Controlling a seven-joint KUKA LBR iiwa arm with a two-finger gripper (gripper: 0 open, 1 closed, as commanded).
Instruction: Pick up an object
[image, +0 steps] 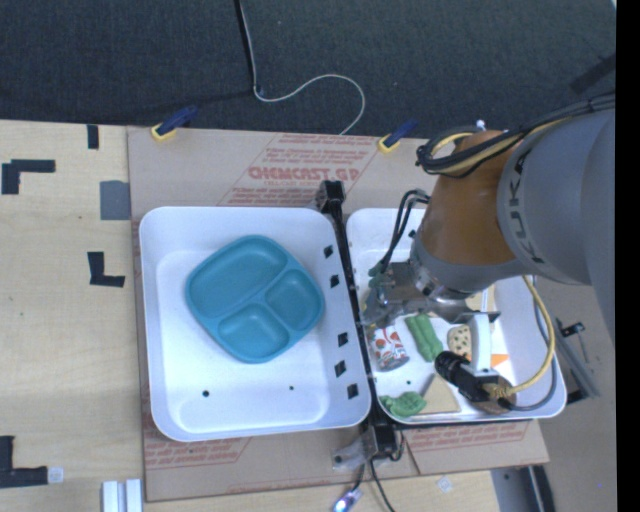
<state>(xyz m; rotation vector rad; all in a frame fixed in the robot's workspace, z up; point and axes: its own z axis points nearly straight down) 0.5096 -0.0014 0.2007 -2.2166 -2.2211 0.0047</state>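
- Camera view: a wooden bench (60, 300) under dark carpet carries a cardboard sheet (290, 175) and two white bins side by side.
- The left bin (165, 400) holds a blue divided plate (255, 297), lying flat near its middle.
- The right bin (545, 405) holds small items: a green stick (424, 337), a leafy green piece (405, 405), a red-and-white packet (389, 347) and a spotted tan piece (460, 340).
- The arm (480, 215) hangs over the right bin; its gripper (385, 300) sits just above the packet, and I cannot tell how it is set.
- Judgement: the packet lies near the dividing wall, so a straight descent centred on it, clear of the wall, looks safest.
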